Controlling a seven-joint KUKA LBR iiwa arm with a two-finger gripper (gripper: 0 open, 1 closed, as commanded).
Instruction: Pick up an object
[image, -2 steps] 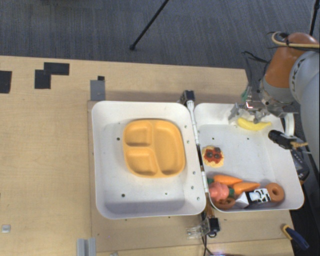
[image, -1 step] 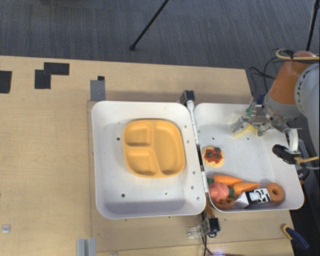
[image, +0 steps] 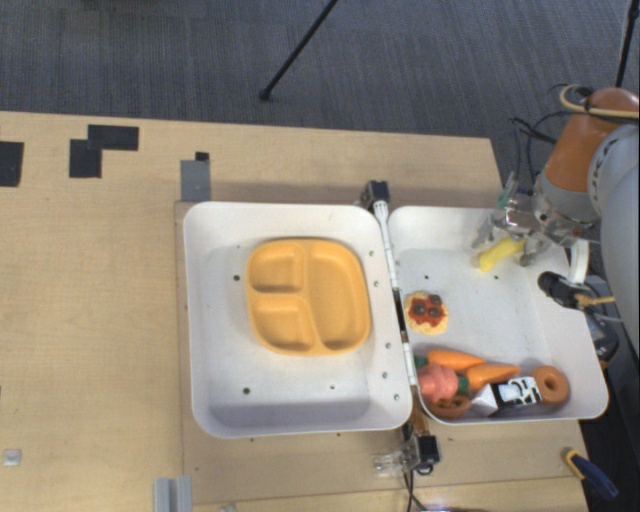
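**Claw at the far right bin, a yellow piece between its fingers**

Where the arm (image: 600, 160) reaches in from the right, the claw (image: 512, 238) sits over the far part of the right bin (image: 500, 300), and a small yellow object (image: 496, 256) shows between its fingers, tilted, so the claw is clamped on it. The piece looks just above the bin floor; contact cannot be judged. In the same bin, a small pizza toy (image: 427, 312) lies near the left wall, apart from the rest. Along the near wall crowd a carrot (image: 455, 358), a pink-red toy (image: 437, 382), a black-and-white item (image: 515, 393) and a brown doughnut (image: 550, 385). The left bin (image: 215, 300) holds 1 yellow divided plate (image: 305, 296) with 3 compartments. Both bins rest on the wooden surface (image: 90, 330).
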